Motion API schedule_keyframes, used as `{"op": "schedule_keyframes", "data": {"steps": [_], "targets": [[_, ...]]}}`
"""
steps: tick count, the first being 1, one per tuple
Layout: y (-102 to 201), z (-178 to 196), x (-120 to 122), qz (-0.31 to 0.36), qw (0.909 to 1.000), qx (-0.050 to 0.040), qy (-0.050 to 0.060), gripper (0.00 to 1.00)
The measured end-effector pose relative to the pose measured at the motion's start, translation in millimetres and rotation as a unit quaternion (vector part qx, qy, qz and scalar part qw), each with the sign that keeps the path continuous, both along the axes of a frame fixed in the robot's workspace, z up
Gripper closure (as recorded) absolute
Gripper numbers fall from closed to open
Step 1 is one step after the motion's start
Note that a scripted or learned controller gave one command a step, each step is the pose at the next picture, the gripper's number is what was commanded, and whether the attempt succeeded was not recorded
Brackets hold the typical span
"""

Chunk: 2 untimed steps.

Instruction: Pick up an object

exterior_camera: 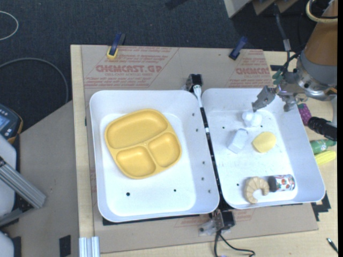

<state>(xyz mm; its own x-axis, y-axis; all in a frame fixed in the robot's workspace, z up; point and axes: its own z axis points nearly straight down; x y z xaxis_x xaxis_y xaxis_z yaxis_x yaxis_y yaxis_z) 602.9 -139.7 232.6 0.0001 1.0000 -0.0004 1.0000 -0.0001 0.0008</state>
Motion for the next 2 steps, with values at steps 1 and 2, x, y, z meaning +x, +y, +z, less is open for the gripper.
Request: {"op": "schedule_keyframes", "data": {"steps": [1,2], "targets": [[0,11,1,0.0,1.0,-0.0006,-0.002,1.0],[107,5,-33,0.006,1.0,0.0029,0.003,1.0]]}}
